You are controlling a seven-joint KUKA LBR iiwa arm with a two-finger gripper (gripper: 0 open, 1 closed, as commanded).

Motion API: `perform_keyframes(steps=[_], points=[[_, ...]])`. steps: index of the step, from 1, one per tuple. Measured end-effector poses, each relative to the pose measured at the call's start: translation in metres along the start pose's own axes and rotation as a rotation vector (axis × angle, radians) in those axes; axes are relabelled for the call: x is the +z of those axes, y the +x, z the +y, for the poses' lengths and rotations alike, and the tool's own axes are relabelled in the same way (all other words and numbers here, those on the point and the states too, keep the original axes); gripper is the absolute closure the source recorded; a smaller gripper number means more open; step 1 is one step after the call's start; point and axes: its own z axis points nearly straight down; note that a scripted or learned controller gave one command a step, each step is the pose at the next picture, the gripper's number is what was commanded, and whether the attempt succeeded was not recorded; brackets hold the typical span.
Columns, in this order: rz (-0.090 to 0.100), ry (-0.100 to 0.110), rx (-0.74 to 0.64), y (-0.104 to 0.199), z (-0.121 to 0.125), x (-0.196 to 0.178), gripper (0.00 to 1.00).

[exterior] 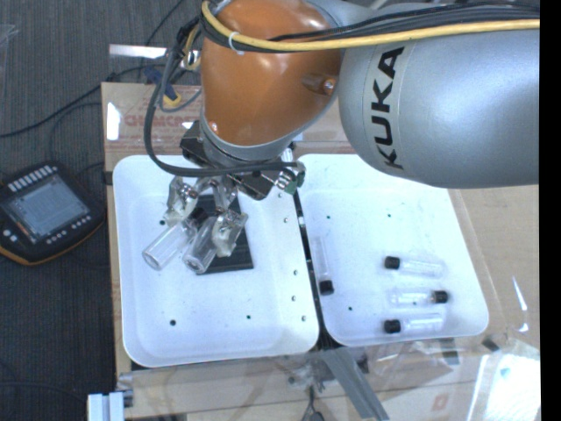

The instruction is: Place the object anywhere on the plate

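One clear vial (166,246) lies clamped between the jaws — above the black plate (230,251).

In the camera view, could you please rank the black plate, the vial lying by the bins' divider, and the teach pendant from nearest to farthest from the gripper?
1. black plate: left bin, directly under the gripper.
2. vial by the divider: right bin's left edge.
3. teach pendant: off the bench, far left.
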Motion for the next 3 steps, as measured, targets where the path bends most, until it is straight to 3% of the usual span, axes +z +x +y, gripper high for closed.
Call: perform_keyframes(steps=[1,2,3], points=[[0.003,-0.003,-0.595,0.026,0.033,0.045,1.00],[0.000,-0.001,-0.612,-0.009,-0.008,0.003,1.00],[-0.002,-0.002,-0.928,-0.044,-0.046,-0.057,1.00]])
